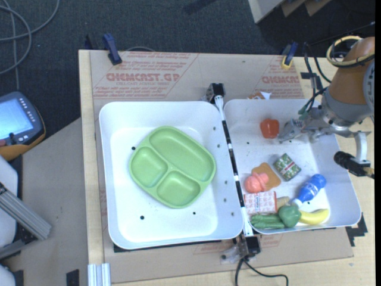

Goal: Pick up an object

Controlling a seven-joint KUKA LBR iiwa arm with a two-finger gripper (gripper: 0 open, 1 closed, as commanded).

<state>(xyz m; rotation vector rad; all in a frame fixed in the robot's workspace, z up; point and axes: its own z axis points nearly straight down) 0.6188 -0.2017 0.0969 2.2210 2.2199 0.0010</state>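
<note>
we see the jaws (293, 130) low in the right bin (351, 186), just right of the red pepper (269, 127); their spread we cannot tell. approach step, we judge; next, closing squarely on the pepper.

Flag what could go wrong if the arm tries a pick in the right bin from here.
1. The claw sits beside the red pepper near the bin's far wall; closing there could nudge the pepper away instead of gripping it.
2. The near corner is crowded: the banana, green vegetable, snack packet and blue bottle touch or overlap, so a grasp there may catch two items or slip.
</note>
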